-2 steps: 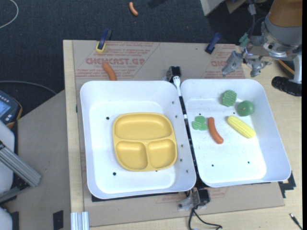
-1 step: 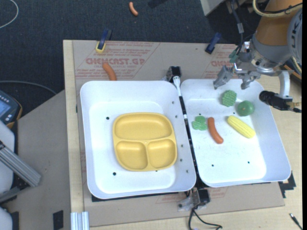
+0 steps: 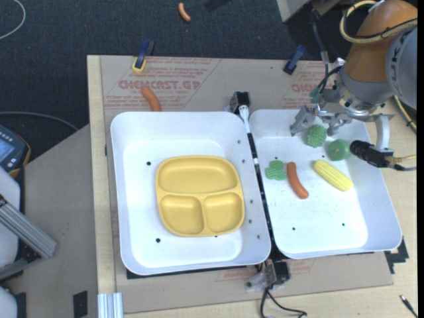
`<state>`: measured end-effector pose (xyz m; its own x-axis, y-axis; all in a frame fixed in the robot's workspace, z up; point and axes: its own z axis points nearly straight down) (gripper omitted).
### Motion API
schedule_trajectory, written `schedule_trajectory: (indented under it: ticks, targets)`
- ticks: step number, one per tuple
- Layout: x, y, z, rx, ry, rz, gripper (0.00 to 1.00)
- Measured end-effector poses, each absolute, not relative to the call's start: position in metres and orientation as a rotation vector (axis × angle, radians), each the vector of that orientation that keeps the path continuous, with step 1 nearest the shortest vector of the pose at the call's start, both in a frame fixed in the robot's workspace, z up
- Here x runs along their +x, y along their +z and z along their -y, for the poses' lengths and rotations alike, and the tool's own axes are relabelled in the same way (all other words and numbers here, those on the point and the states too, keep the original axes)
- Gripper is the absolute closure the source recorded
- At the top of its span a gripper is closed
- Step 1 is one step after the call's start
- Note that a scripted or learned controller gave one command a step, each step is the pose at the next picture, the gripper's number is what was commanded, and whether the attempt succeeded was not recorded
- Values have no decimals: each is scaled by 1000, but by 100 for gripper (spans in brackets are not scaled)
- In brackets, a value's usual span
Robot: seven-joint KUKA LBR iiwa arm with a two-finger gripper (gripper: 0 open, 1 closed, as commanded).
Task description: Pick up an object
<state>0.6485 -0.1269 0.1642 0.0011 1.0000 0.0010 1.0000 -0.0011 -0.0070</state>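
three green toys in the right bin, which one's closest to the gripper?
The bumpy green toy at the bin's far edge, directly under the gripper. The round green one sits farther right and nearer; the leafy one lies beside the sausage.

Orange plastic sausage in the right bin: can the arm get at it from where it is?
Probably yes. The orange plastic sausage lies flat on the right white bin's floor, with a small green toy close beside it; nothing covers it. The end effector hovers at that bin's far end.
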Motion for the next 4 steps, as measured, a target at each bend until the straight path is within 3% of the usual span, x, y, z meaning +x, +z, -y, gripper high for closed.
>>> schedule_trajectory:
  ticks: [1, 2, 3, 4]
  targets:
    - [644, 100, 129, -2217, 8, 2216, 0]
    - [644, 84, 128, -2218, 5, 2218, 0]
    - [645, 96, 128, -2222, 0, 2221, 100]
    - [650, 140, 126, -2225, -6, 2227, 100]
